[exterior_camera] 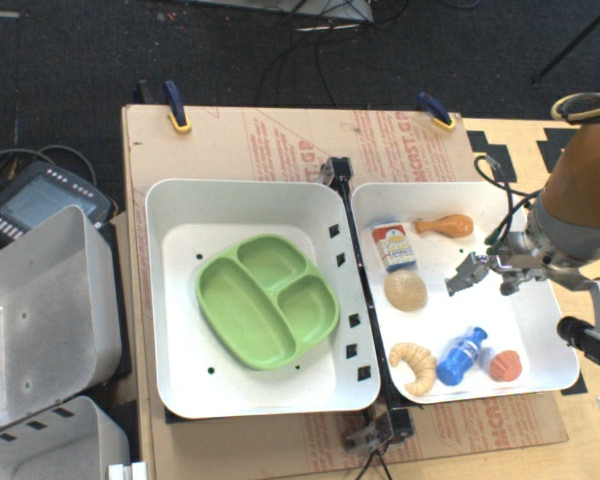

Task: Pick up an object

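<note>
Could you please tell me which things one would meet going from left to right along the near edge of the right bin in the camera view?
Croissant → blue bottle → red strawberry-like toy.

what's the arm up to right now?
The gripper hovers over the right bin, near its middle, with nothing visibly between its fingers. Below it lie a round beige ball, a small carton, a toy chicken drumstick, a croissant, a blue bottle and a red piece. The left bin holds a green divided plate.
</note>
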`<state>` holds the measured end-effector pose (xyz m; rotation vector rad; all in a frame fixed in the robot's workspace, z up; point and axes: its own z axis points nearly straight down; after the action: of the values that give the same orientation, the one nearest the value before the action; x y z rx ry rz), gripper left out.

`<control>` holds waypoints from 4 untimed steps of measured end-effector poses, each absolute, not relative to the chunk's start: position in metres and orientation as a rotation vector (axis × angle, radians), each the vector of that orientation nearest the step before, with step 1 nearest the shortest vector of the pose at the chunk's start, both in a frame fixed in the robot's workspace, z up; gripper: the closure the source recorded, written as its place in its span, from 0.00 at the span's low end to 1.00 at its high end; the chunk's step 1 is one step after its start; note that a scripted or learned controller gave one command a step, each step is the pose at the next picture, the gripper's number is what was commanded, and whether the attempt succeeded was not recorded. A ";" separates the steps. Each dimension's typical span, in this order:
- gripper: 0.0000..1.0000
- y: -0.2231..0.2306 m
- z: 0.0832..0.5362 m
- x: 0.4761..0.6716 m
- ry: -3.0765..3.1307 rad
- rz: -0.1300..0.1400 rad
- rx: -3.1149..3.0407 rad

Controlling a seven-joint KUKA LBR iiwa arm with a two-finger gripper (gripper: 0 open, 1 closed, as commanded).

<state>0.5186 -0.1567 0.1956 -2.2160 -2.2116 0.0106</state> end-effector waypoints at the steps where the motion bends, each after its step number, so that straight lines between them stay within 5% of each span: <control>1: 0.00 -0.156 0.201 0.522 -2.222 0.000 -2.220; 3: 0.00 -0.146 0.090 0.516 -2.217 0.003 -2.221; 4: 1.00 -0.146 0.102 0.517 -2.217 0.000 -2.225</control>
<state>0.5171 -0.1463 0.1024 -2.2252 -2.2169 -0.0003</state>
